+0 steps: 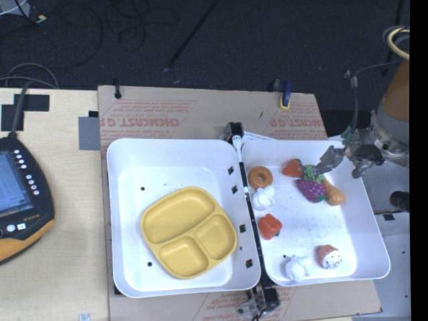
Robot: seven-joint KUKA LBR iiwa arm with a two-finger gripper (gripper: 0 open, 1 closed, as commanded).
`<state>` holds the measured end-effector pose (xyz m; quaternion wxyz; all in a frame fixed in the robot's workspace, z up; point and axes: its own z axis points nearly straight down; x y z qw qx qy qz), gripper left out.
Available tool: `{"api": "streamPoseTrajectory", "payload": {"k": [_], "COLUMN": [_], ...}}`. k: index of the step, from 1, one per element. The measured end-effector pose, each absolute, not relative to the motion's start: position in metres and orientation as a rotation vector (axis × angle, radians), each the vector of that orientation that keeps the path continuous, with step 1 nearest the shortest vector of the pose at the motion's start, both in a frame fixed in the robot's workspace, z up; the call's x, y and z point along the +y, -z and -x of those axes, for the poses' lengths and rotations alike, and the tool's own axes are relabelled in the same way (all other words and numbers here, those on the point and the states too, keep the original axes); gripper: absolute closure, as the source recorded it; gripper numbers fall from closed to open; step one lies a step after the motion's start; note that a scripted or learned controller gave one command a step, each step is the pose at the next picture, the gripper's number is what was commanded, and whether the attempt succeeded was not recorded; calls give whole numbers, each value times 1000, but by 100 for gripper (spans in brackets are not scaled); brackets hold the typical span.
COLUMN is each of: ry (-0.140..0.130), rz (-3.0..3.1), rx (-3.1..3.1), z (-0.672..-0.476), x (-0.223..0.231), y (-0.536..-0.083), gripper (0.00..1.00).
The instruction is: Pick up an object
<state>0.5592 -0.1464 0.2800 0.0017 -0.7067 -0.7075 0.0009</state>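
The right bin (372, 241) holds several toy foods. A brown donut (260, 177) and a white garlic bulb (263, 197) lie by its left wall. Below them sits a red pepper (269, 226). A purple grape bunch (311, 188), a red-orange piece (292, 168) and an orange carrot (334, 195) cluster at the upper right. Along the front edge rest a white piece (295, 267) and a red-and-white piece (328, 257). My gripper (345, 163) hovers at the bin's upper right edge, just right of the grapes, open, with nothing between its fingers.
The left bin (127, 179) carries a yellow divided plate (189, 231). A black divider with clips (244, 206) separates the bins. A teach pendant (17, 192) lies on the bench at far left. Dark floor with cables lies beyond the bench.
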Motion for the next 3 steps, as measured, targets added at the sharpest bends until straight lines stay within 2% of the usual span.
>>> {"api": "streamPoseTrajectory", "payload": {"k": [1, 2, 3], "ry": [-4, -4, 13], "rz": [2217, 2208, 2217], "rx": [-2219, -2224, -2232], "z": [-559, -569, -518], "x": [-147, -59, -6], "y": [-290, -251, -385], "gripper": [100, 100, 100]}}
